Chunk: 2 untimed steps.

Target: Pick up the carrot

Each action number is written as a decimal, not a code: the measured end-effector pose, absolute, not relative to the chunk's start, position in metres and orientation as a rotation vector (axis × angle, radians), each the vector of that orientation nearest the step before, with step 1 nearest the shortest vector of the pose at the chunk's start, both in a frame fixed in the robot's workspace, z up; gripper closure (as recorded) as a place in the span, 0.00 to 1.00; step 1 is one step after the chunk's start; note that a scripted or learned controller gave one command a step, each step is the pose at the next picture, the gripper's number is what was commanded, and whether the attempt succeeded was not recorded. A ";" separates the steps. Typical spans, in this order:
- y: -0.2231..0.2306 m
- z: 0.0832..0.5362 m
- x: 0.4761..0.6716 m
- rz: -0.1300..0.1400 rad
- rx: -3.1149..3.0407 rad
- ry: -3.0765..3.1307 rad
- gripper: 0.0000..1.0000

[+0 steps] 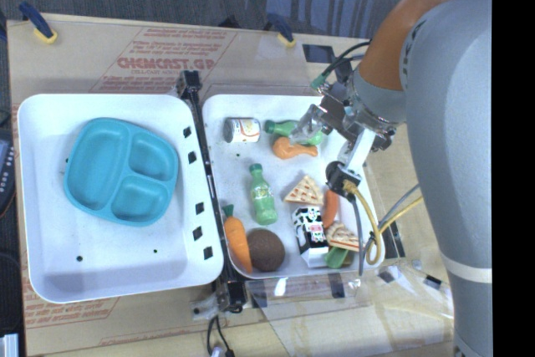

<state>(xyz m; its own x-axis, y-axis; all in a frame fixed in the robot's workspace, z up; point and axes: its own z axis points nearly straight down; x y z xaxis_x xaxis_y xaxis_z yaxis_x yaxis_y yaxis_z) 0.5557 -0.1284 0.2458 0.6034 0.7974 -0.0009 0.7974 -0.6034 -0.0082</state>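
One carrot [237,239] lies at the near left corner of the right bin [219,180], touching a brown ball [266,250], with a green bottle [262,194] just beyond. Farther right, the gripper [311,126] hovers over a chicken leg [293,148]; I cannot tell how wide it stands.

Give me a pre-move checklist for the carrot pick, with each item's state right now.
1. Carrot in view, lying in the right bin by its left wall: ok.
2. Gripper over the carrot: not ok; it sits at the bin's far end, by the chicken drumstick.
3. Room around the carrot: not ok; the brown ball touches it.
4. Green bottle apart from the carrot: ok.
5. Fingers open: cannot tell.
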 end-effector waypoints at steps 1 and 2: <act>-0.175 0.222 0.600 0.012 -2.913 -1.161 0.00; -0.194 0.242 0.628 0.003 -2.941 -1.086 0.00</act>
